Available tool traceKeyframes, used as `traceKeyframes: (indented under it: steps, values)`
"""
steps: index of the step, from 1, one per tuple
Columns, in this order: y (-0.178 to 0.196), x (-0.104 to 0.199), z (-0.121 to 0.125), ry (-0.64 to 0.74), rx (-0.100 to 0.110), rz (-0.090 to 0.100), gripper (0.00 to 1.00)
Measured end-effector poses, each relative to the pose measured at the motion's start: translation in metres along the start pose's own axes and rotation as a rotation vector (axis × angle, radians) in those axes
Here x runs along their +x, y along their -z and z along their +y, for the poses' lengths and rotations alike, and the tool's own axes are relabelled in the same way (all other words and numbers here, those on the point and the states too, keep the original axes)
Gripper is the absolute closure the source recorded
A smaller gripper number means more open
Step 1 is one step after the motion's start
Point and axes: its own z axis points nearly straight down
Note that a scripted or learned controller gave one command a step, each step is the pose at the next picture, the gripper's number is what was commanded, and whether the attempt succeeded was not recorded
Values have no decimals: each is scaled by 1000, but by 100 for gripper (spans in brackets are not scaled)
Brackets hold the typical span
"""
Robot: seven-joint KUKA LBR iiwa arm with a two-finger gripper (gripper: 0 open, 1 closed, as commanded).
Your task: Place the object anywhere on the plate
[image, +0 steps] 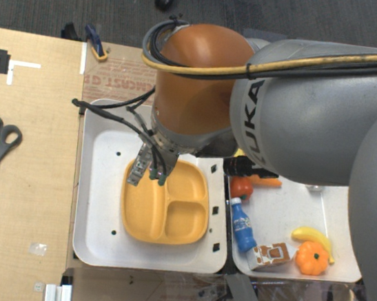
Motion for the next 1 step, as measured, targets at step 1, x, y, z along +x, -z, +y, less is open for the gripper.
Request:
traceKeyframes:
  steps: [1]
  values:
    - [68,-17,6,299,-2,-3,100]
